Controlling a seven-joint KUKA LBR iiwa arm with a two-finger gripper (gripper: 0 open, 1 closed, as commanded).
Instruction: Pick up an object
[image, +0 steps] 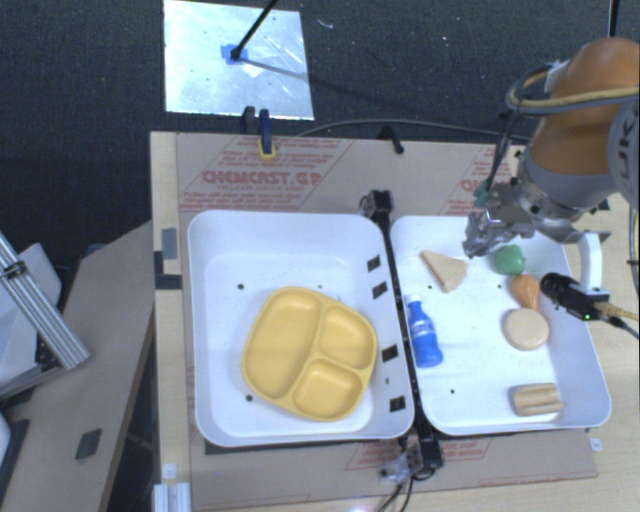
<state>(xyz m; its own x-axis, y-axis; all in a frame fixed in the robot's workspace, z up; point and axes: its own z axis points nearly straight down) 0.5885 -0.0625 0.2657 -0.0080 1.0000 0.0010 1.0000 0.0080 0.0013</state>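
Two white bins sit side by side; the left bin (215, 300) holds a yellow divided plate (310, 352). In the right bin (470, 400), taking the blue bottle (423, 335) by the dividing wall as landmark: a tan wedge (445, 270) lies just above-right of it, a green object (509, 260) farther right, then an orange piece (525, 290), a round beige disc (525, 329), and a tan block (534, 398) toward the lower right. The gripper (484, 237) hangs above the wedge, beside the green object; whether it is parted or clamped cannot be told.

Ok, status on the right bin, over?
Gripper low over right bin, nothing seen held. Green piece beside it, tan wedge close. Nothing blocking.
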